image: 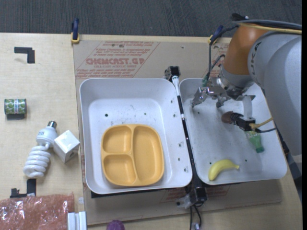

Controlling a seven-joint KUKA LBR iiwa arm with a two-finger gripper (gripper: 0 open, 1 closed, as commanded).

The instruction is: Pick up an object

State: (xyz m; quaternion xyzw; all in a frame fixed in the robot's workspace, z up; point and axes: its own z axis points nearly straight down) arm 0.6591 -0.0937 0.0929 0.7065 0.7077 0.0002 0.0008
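Note:
A yellow banana (223, 168) lies near the front edge of the right bin (268, 169). A small green object (255, 142) rests by that bin's right wall. My gripper (213, 97) hangs over the back left part of the right bin, under the orange-banded wrist (242, 47), well behind the banana. Nothing is visibly held in it. A dark brown piece (231, 117) sits just in front of the gripper; I cannot tell whether it is a loose object or part of the tool.
The left bin (91, 95) holds a yellow divided plate (132, 155). On the bench to the left lie a spiral light bulb (39, 153), a white cube (66, 145), a green can (15, 107) and a reddish bag (36, 212).

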